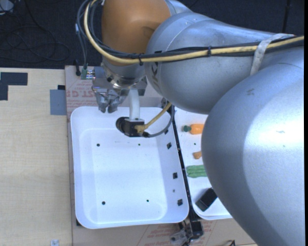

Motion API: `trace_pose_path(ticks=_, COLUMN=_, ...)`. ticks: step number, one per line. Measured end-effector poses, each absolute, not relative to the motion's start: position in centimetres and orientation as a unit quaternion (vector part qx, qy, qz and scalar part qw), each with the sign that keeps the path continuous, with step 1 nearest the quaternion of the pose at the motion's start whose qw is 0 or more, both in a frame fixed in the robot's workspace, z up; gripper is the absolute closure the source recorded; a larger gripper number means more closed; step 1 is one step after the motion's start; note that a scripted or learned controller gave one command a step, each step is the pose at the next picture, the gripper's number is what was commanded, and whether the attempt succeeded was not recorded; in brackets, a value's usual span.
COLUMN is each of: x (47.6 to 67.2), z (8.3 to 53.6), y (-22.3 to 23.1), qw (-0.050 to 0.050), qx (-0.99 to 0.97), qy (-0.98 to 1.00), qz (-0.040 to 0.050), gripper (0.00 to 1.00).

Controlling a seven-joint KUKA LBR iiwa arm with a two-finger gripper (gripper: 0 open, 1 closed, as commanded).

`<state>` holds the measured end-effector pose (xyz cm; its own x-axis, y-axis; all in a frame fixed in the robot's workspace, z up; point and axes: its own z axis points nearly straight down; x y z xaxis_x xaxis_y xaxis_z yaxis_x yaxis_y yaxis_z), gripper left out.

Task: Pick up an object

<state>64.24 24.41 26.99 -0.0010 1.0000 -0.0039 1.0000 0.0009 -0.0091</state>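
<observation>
Big grey arm (246, 117) covers most of the right bin (187, 119). Orange toy (196, 129) and green toy (196, 171) lie there, at 3 o'clock. Far off at 11 o'clock, over the left bin (123, 178), hangs the gripper (108, 104), pinching nothing. Closing here would catch only air.

The frame's right half, from about one o'clock round to five o'clock, is taken up by the grey arm (246, 117), its broad links seen close under the camera. An orange band (131, 19) is seen at twelve o'clock, above the wrist. Black and yellow cables are looped around the band and run along the arm's upper side. The gripper (108, 105) is held just below the wrist, toward eleven o'clock from the frame's centre, pointing downward. Nothing is seen between its fingers.
</observation>
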Motion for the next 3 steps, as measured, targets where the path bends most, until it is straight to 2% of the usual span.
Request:
trace_pose_path(ticks=1, x=64.5, z=40.6, y=24.3, qw=-0.002, qx=-0.707, qy=-0.708, qz=-0.0052, gripper=1.00)
trace_pose_path(ticks=2, x=64.3, z=34.6, y=24.4, qw=0.002, qx=-0.707, qy=-0.707, qz=0.0043, gripper=1.00)
trace_pose_path(ticks=3, x=64.3, z=35.9, y=24.5, qw=0.001, qx=-0.706, qy=-0.709, qz=0.0035, gripper=1.00)
